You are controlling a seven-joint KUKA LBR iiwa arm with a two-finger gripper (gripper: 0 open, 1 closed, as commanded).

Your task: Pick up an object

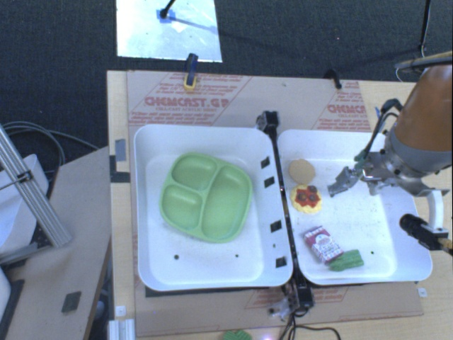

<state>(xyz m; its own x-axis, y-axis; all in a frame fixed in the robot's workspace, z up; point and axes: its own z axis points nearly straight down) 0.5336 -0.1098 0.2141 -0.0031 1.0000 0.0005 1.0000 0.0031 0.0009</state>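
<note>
In the right bin (396,261) lie a round tan cookie-like disc (302,170), a yellow toy with red bits on top (307,199), a small red and white box (323,244) and a green toy (346,261). My gripper (340,184) reaches in from the right and hangs over the bin's middle. It sits just right of the yellow toy and below right of the tan disc. I see nothing held in it.
The left bin (152,261) holds a green divided plate (207,197). A black clip strip (276,190) joins the two bins. A cardboard sheet (233,94) lies under both. The arm's grey and orange body (425,129) covers the right bin's far right corner.
</note>
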